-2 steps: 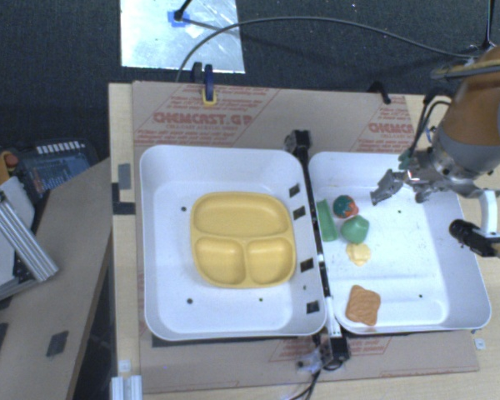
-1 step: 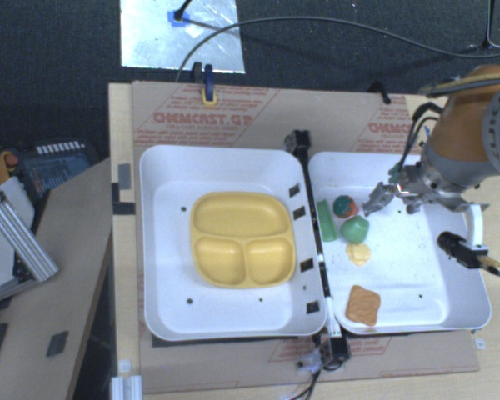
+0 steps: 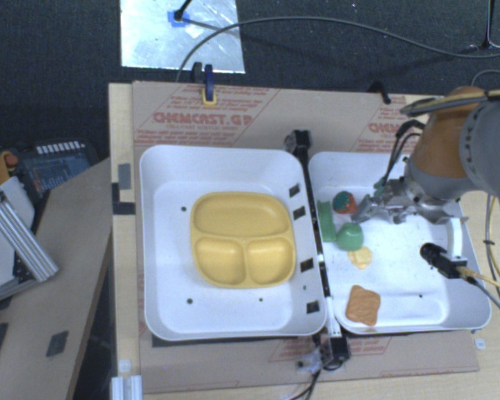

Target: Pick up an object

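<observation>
- Here, two white bins sit side by side; the left bin (image 3: 162,248) holds a yellow divided plate (image 3: 242,238).
- In the right bin (image 3: 417,307), the gripper (image 3: 368,208) hangs low, just beside a small red and green object (image 3: 343,201).
- Whether the claw is parted or closed cannot be told.
- A green round piece (image 3: 350,237) lies near it, and a brown slice (image 3: 363,305) lies towards the front.

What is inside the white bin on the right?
A green block, a green round piece, a red-and-green piece, a yellow piece and a brown flat piece lie in the right bin. The arm and gripper cover its upper right part, so anything under them is hidden.
</observation>
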You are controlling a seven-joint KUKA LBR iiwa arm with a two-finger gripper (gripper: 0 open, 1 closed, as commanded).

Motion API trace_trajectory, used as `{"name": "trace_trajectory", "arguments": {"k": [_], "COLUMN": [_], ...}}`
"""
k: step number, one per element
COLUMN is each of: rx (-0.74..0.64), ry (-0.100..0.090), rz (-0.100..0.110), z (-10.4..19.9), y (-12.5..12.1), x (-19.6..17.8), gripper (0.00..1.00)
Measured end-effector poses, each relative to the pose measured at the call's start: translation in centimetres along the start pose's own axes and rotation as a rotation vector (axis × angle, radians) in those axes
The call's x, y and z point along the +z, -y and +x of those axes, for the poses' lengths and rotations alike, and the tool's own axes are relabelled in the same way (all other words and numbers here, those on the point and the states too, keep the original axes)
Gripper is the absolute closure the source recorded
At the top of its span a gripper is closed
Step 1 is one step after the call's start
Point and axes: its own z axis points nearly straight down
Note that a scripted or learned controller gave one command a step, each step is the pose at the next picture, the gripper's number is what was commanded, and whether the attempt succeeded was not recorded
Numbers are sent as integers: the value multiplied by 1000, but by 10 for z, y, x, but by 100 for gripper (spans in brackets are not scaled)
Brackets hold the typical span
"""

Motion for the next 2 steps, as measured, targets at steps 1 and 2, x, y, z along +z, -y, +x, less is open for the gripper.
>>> {"name": "trace_trajectory", "arguments": {"k": [1,2], "rx": [1,1], "ry": [0,1], "rz": [-3,-6], "z": [0,0], "y": [-1,-2], "x": [3,-9], "gripper": [0,100]}}
